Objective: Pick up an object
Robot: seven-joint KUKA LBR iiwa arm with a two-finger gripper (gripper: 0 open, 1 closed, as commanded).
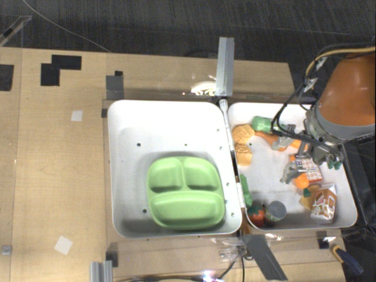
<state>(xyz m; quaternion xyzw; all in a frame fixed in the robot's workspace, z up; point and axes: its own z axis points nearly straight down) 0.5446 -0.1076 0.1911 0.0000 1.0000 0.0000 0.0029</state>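
- The arm (346, 96) reaches over the right bin (267, 175), its tool (301, 164) low among the cluttered items.
- Whether the tool grips anything cannot be told.
- Just beside the tool lie an orange piece (301, 181) and a small printed carton (323, 204).
- Two tan waffle-like pieces (242, 143) sit near the divider.
- A green sectioned tray (185, 191) rests in the left bin (135, 140).

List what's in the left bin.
Left bin holds one thing: a green divided tray, three compartments, sitting toward the near right corner. Bare white floor around it. Whatever lies under the tray is covered, so can't tell.
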